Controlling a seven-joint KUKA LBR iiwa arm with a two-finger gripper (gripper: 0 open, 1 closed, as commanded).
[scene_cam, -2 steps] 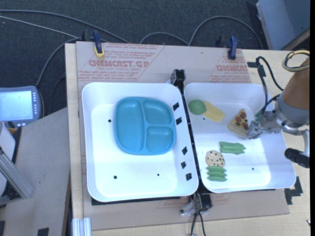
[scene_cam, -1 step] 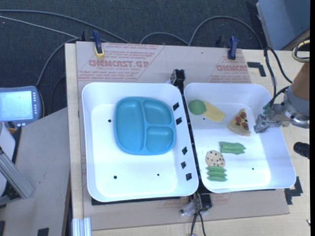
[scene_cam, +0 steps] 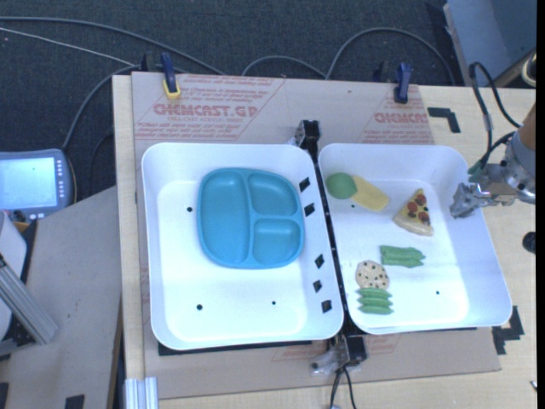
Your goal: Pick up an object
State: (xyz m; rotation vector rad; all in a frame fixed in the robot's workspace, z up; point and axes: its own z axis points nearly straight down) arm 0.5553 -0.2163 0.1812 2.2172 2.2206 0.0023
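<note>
- Claw (scene_cam: 464,203) at the right rim of the right bin (scene_cam: 477,267), low over the edge, entering from the right; too small and blurred to tell how it stands, and nothing visible in its grip.
- Nearest candidate for the pick: toy pizza slice (scene_cam: 415,212), flat on the floor of the right bin, in the upper right part, near the claw but apart from it.
- Long axis of the pizza slice tilted from upper right to lower left; narrow tip toward the top, wide crust edge toward the bottom and slightly left, as far as visible.
- Other toys in the same bin: green round piece (scene_cam: 340,185) touching a yellow piece (scene_cam: 370,195) at upper left; green bean pod (scene_cam: 401,256) in the middle, long axis nearly left to right; cookie (scene_cam: 371,274) just above a green pea pod (scene_cam: 375,302) at lower left.
- Left bin (scene_cam: 170,254) with a blue divided plate (scene_cam: 251,218), well apart from the claw.
- Possible trouble: descent this close to the rim probably ends on the bin wall instead of on a toy.
- Possible trouble: thin flat slice, so a grip across the wide crust likely slips or only pushes the piece along the floor; better chance across the narrow part.
- Possible trouble: green and yellow pieces in contact, so a grasp there may take both or knock one away.
</note>
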